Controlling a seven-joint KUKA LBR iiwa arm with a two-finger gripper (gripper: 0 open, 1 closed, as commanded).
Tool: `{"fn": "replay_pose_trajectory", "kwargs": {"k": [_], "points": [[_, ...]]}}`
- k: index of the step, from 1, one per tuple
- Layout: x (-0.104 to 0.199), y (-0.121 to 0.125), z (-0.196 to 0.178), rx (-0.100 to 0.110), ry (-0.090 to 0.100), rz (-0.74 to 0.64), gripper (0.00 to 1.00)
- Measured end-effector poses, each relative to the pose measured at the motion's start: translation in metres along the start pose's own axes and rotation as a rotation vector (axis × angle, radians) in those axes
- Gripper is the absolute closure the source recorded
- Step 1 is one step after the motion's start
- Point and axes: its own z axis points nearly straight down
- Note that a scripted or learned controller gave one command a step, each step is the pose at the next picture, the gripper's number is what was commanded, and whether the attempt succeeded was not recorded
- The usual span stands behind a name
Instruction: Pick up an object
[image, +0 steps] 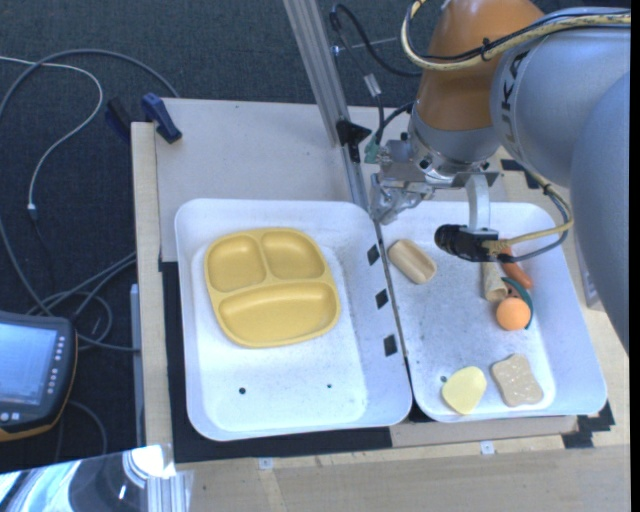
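Tan bread roll (411, 260) is spotted just below-right of gripper (388, 203) | long axis diagonal | finger state can't be told tbh

The yellow tray (270, 287) looks like smooth, slightly glossy plastic. The white bin (200, 330) under it is matt and speckled. The counter (250, 140) behind the bin looks like pale, matt board.

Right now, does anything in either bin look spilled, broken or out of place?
Nothing stands out. The yellow divided plate lies flat in the left bin; the toy foods lie apart in the right bin. The gripper hangs over the bins' shared edge.
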Motion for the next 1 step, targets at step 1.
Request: {"fn": "replay_pose_trajectory", "kwargs": {"k": [1], "points": [[0.0486,-0.0163,0.0116,0.002,0.000,0.000,1.00]]}}
